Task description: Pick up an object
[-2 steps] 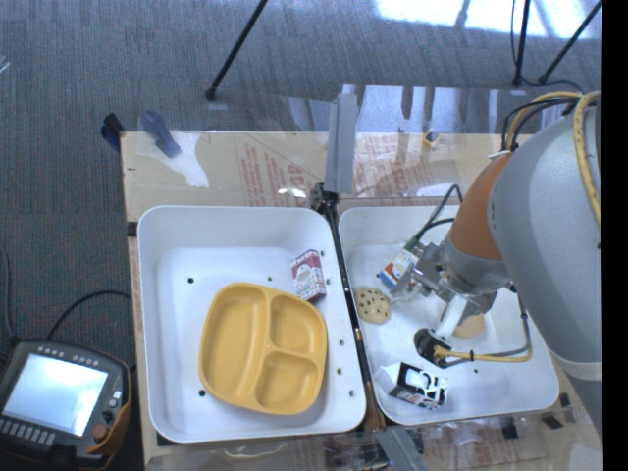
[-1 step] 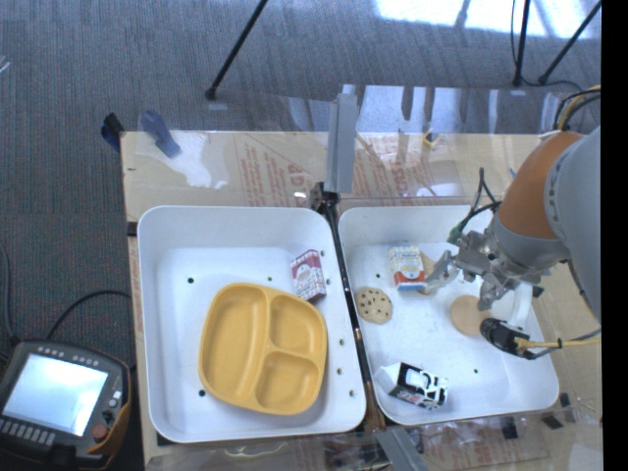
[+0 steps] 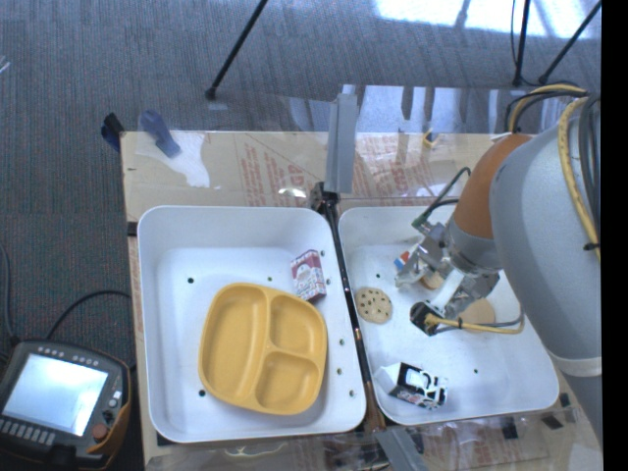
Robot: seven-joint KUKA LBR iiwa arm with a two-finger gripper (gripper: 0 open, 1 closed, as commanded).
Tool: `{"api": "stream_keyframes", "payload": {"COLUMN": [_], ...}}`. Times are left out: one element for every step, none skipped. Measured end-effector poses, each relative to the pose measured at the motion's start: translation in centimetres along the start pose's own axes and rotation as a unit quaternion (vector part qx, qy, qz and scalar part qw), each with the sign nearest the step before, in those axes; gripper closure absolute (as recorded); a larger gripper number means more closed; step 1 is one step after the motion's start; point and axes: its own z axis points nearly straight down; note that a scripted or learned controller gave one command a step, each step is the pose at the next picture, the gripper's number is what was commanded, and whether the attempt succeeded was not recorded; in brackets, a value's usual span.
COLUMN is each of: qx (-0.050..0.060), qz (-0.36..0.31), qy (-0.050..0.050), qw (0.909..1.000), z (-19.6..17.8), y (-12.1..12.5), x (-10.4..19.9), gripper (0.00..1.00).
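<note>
Seen from above, the left white plastic bin (image 3: pixel 167 263) holds a yellow three-compartment plastic plate (image 3: pixel 263 359), with a small red-and-white carton (image 3: pixel 308 275) just beside its upper right edge. In the right white bin (image 3: pixel 510 381) lie a round chocolate-chip cookie (image 3: pixel 373 304) and, nearer the front, a black-and-white carton (image 3: pixel 417 384). The grey arm's gripper (image 3: pixel 429 275) hangs low, right of the cookie; whether it is open I cannot tell. A good pick would centre over one object before descending.
</note>
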Motion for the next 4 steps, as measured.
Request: {"api": "stream_keyframes", "payload": {"qx": [-0.001, 0.000, 0.000, -0.001], "qz": [-0.142, -0.046, 0.280, 0.193], "qy": [0.001, 0.000, 0.000, 0.002], "qw": [0.9898, 0.9989, 0.9600, 0.9812], "z": [-1.5, 0.0, 0.0, -5.8], "y": [1.2, -1.4, -1.5, -1.0], "x": [-7.3, -2.5, 1.8, -3.7], "gripper": [0.00, 0.00, 0.00, 0.00]}}
